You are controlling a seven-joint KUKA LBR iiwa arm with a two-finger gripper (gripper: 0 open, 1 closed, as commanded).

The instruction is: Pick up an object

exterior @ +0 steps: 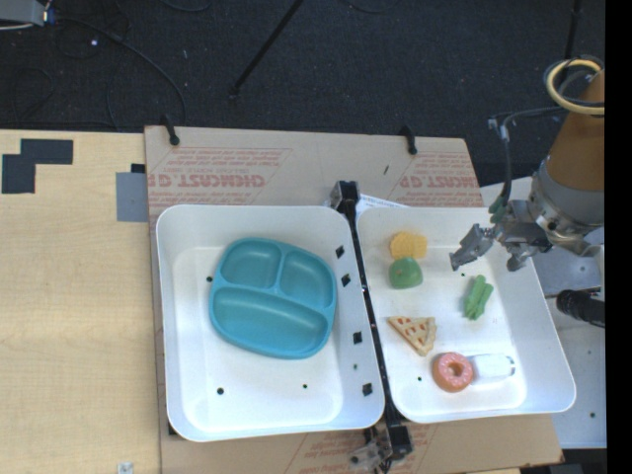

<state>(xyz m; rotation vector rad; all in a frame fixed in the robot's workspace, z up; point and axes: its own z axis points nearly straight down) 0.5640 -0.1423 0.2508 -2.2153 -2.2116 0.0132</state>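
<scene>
My gripper [491, 253] hovers over the upper right part of the right bin [553, 363], fingers spread open with nothing between them. Just below it lies a green pepper-like piece [477, 296]. To its left sit a yellow piece [408, 244] and a round green piece [404, 274]. Lower in the bin are a waffle-patterned wedge [415, 333], a pink frosted donut [453, 371] and a white object [493, 367] beside the donut.
The left bin [188, 363] holds a teal divided plate [273, 296]. A black divider [357, 304] runs between the bins. The arm's orange-banded wrist [578, 136] stands at the right edge, with cables near it.
</scene>
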